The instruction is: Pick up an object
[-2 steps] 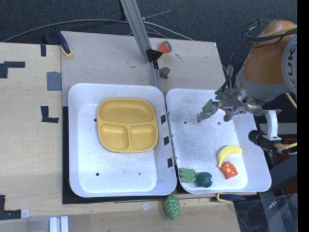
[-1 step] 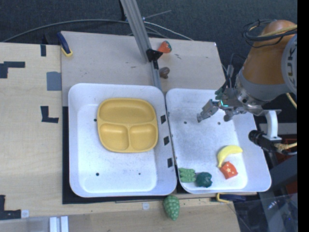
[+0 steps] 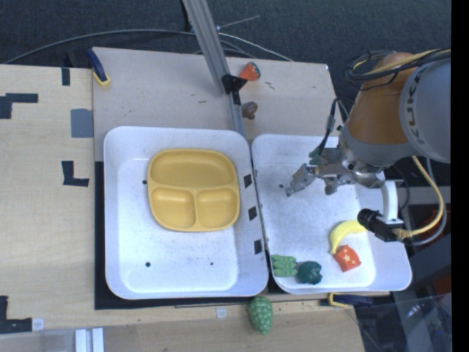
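- Far left of the bench (image 3: 44,196) is bare wood with some dark tape marks, and a blue and yellow clamp (image 3: 98,68) sits at the top corner of the board.
- The left bin (image 3: 121,270) holds a yellow divided plate (image 3: 194,189), three compartments, lying flat toward the upper part of the bin.
- A grey metal pole (image 3: 209,35) slants down from the top to the gap between the bins, with a small orange-red piece (image 3: 250,70) and a brownish bit (image 3: 250,110) just beside it on the board.
- A green bumpy toy (image 3: 259,314) (grapes, I think) lies on the bench just below the bins, outside both.
- The right bin (image 3: 293,218) has the pickable stuff along its bottom end: a light green toy (image 3: 283,265) touching a darker green one (image 3: 309,272), then a yellow banana (image 3: 346,232) with a red block (image 3: 347,258) right under it.
- The gripper (image 3: 312,180) hangs over the upper middle of the right bin, well apart from all the toys, fingers spread with nothing between them.
- The arm (image 3: 396,116) comes in from the right, orange band above the wrist, cables looping around it.
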`<move>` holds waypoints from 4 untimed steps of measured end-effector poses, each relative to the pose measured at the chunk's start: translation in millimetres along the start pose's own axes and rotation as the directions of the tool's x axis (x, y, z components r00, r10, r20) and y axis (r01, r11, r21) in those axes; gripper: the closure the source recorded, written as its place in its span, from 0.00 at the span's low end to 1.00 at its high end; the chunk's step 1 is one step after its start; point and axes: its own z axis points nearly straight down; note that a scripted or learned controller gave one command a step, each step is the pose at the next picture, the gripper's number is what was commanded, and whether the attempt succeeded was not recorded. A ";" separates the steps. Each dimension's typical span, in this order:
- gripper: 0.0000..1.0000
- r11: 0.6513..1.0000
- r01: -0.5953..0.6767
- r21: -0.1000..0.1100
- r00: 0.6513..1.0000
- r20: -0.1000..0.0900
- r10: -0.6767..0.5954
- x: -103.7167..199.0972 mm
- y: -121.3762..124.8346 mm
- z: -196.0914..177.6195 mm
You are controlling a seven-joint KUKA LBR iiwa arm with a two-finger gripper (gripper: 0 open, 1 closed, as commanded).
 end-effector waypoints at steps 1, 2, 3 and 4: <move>0.00 1.000 -0.002 0.001 1.000 0.000 0.002 -6.4 -9.1 56.8; 0.00 1.000 -0.001 -0.006 1.000 0.002 0.001 -6.4 -9.0 103.5; 1.00 1.000 0.000 -0.005 1.000 -0.001 0.000 -5.6 -9.0 91.6; 1.00 1.000 0.000 -0.012 1.000 0.000 0.000 -4.5 -10.1 28.7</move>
